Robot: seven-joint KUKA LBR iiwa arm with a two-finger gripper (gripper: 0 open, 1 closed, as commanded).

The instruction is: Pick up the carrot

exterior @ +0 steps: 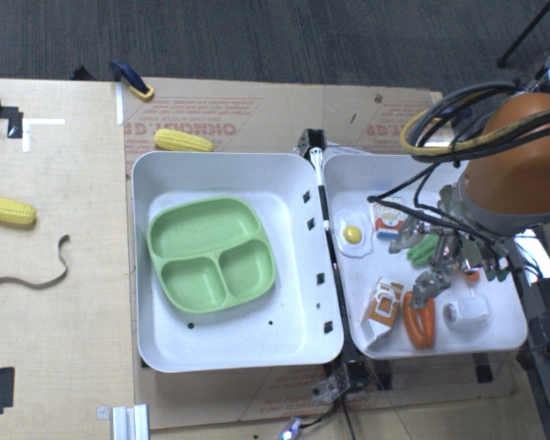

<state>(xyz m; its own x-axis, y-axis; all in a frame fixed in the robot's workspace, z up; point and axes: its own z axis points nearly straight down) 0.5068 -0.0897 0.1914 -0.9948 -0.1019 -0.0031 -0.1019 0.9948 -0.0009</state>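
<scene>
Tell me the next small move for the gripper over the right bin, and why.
Probably a short descent straight onto the carrot. The gripper sits right at the carrot's upper end in the right bin, with nothing visibly held between its fingers. A small carton lies close on the carrot's left, so keep the drop vertical.

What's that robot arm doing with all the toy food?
The arm's end effector is low over the right bin, right at the top end of the orange carrot. The carrot lies on the bin floor beside a small carton, with a fried egg farther back. The left bin holds a green divided plate. Two corn cobs lie outside on the bench.
</scene>
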